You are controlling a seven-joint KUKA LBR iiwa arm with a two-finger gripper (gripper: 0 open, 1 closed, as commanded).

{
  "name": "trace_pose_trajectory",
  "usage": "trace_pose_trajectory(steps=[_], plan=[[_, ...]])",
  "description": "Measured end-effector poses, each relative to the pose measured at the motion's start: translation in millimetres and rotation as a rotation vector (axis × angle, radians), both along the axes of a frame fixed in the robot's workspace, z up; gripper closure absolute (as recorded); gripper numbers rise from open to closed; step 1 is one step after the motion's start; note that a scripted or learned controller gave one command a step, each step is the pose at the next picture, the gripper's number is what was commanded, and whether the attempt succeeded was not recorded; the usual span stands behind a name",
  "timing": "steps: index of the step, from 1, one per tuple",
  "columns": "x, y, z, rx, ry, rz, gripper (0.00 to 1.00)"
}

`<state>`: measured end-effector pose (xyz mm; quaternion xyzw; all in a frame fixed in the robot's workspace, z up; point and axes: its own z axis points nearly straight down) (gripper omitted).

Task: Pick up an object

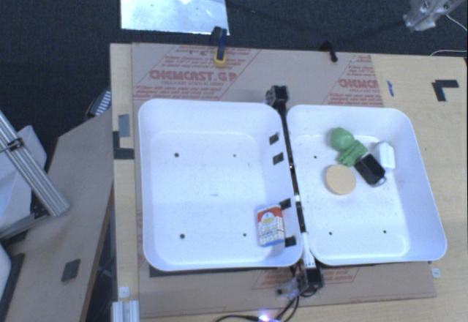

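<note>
A small red and white box [270, 225] lies in the left bin [157, 167], near its right wall, long side running near to far. The right bin [420, 189] holds a green toy [344, 143], a tan disc [340, 180] and a black and white thing [375, 164] that is hard to make out. The pincer [431, 2] hangs far right, off the counter [183, 72], partly cut off, and I cannot tell if it is wide or narrow.

L bin [175, 130] floor is left mostly free; a small carton [270, 226] is lodged at its lower-right corner. R bin [409, 233] centre is crowded by a green toy [345, 143], tan disc [340, 180], black-and-white item [374, 164].
</note>
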<state>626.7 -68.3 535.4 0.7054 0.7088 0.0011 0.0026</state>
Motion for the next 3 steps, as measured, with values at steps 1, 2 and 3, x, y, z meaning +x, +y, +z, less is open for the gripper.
trace_pose_trajectory(steps=[1, 2, 3], plan=[[-52, 43, 0, 0.003, 0.004, 0.002, 1.00], [-35, 44, 0, 0.001, 0.002, 0.000, 1.00], [-78, 82, 0, 0.003, 0.005, 0.001, 1.00]])
